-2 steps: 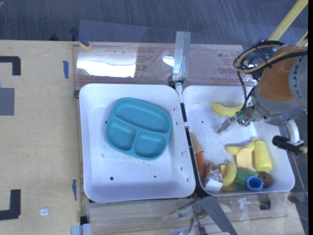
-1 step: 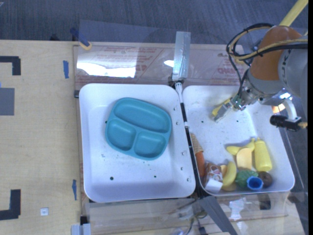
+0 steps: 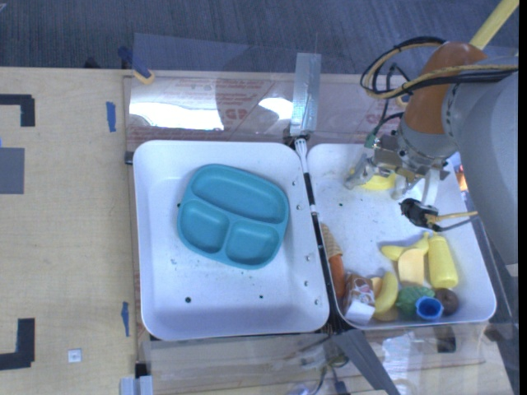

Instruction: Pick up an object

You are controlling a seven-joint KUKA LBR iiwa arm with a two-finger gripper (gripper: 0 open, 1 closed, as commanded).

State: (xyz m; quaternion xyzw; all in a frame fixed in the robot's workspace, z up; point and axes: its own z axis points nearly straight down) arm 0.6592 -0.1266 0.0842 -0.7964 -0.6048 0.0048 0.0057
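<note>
- The gripper (image 3: 380,176) is hovering low in the right bin (image 3: 354,212), fingers spread around a yellow piece (image 3: 380,183).
- Toys (image 3: 416,282) are crowding that bin's near corner.
- A blue tray (image 3: 233,215) is sitting in the left bin (image 3: 156,245) (wooden bench (image 3: 62,220) beside it).

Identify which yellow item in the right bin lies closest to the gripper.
The small yellow piece directly beneath the gripper, near the bin's top edge; the other yellow items sit lower.

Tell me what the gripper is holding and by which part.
It cannot be told. The gripper is low in the right bin, over a yellow piece, but the view doesn't settle whether that piece is held.
</note>
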